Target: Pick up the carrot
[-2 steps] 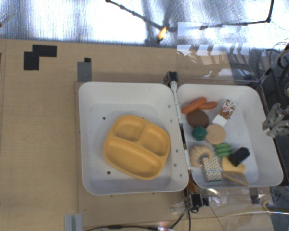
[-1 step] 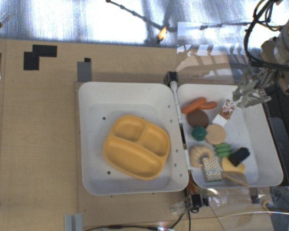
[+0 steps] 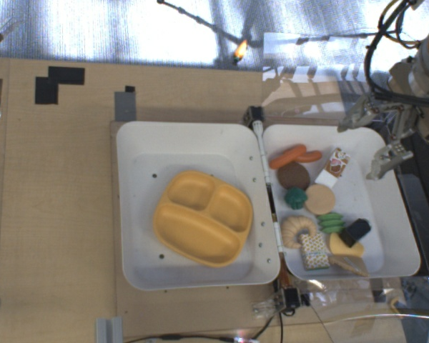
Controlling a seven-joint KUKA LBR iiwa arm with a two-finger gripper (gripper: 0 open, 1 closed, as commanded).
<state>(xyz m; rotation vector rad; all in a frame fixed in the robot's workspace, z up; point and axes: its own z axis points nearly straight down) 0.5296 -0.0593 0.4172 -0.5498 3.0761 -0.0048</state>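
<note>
The carrot lay at the right bin's far-left corner. The gripper hovered at the far-right edge; whether it was open I could not tell. It needed a clean descent across the carrot's width, clear of the brown disc.

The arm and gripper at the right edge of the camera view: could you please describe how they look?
The arm is light grey, with a trace of orange at the frame's edge. Black cables loop over it from above. The gripper is bare grey metal with thin, angular fingers, and fine wiring runs along it.
</note>
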